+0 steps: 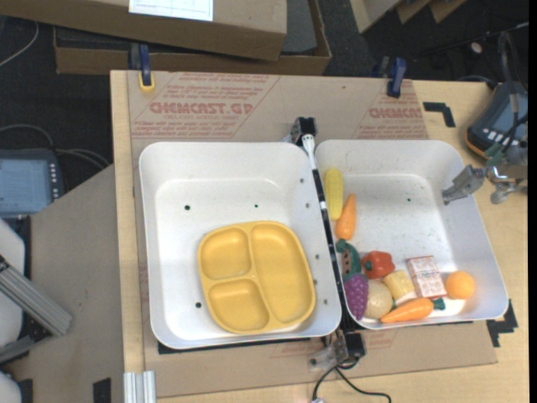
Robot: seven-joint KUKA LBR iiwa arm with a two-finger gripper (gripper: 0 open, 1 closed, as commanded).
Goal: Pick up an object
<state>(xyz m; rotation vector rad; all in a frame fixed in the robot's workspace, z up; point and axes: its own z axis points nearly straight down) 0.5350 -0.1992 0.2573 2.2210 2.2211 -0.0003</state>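
Observation:
Toy foods lie in the right bin [394, 162]. A yellow corn cob [334, 193] and an orange carrot [346, 217] rest along its left wall. At the near edge are a red pepper [378, 264], purple grapes [357, 293], a second carrot [408, 311], a pink box [426, 277] and an orange [460, 285]. My gripper [481, 189] hangs over the right bin's far right rim, open, with nothing between its fingers. It is well apart from the foods.
The left bin [168, 175] holds a yellow divided plate [254, 275]. A black clip [304, 128] sits where the two bins meet at the back. Cardboard boxes stand beyond the bench. The arm's wrist [495, 128] is at the right edge.

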